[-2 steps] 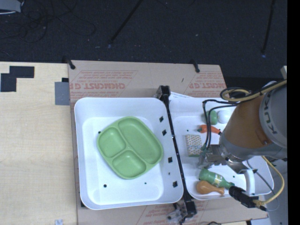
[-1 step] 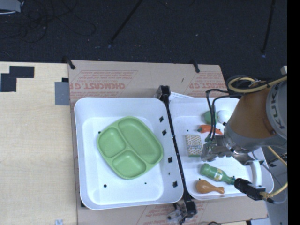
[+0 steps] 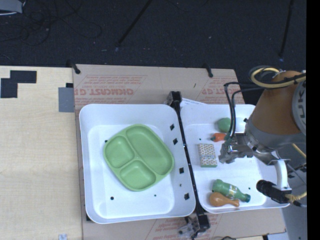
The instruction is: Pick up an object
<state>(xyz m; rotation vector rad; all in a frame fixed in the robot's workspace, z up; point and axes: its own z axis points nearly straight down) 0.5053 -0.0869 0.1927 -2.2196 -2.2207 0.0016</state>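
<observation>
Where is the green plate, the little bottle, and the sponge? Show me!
Green plate (image 3: 138,157), camera view: on the ridge where its three sections meet.
Little bottle (image 3: 230,189), camera view: on the middle of its green body.
Sponge (image 3: 207,154), camera view: on the centre of its speckled top.

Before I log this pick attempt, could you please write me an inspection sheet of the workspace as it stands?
Surface: two white bins side by side on cardboard, left bin and right bin, over a light wooden bench.
Job's things: in the right bin, a patterned sponge block, a green bottle touching an orange gourd-shaped toy, and a green ball beside a small orange piece.
Clutter: green divided plate in the left bin.
Grippers: claw low over the right bin, right of the sponge; nothing seen held.
Cables: black cable along the arm.
Surroundings: dark floor.
</observation>
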